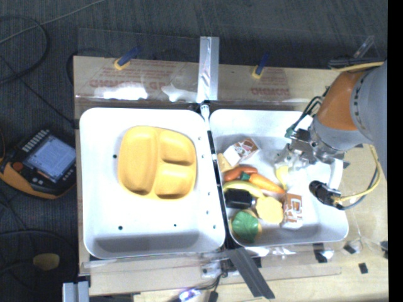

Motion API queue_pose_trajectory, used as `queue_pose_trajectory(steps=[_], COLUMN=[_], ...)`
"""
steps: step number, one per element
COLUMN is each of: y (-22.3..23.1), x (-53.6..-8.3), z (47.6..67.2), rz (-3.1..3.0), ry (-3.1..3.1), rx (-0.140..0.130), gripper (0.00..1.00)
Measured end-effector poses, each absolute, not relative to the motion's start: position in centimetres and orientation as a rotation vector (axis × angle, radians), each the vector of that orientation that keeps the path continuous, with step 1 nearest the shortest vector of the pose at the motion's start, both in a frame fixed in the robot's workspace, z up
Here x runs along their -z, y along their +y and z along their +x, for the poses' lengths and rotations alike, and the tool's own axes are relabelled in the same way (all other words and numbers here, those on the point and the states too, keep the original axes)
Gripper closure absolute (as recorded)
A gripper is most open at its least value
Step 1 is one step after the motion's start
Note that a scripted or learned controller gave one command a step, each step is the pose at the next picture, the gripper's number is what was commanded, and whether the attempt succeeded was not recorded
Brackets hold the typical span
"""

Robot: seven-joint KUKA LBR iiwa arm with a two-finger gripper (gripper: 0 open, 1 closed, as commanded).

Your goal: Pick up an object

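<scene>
Camera view gives you a wooden bench (157,74) on dark carpet, two white bins side by side; left bin (94,231) holds a yellow divided tray (156,161), and a handheld controller (39,162) sits on the floor at 9 o'clock; right bin (315,231) has a small carton (242,150), carrot (258,181), black item (239,197), green piece (246,226), and a second carton (293,207); arm (352,112) comes in from 3 o'clock, gripper (296,156) low over a pale yellow object (281,172); can't tell if it's grasping.
</scene>
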State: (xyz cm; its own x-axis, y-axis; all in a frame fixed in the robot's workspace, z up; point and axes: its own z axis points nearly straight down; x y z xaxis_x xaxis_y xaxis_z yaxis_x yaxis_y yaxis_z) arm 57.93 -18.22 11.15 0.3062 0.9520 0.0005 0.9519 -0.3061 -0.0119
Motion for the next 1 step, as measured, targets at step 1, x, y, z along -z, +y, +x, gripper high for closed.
queue_pose_trajectory(steps=[1], y=[-14.99], x=[-19.58], z=[58.19], rz=[-2.600], ry=[-1.762], rx=[-0.005], gripper=[1.00])
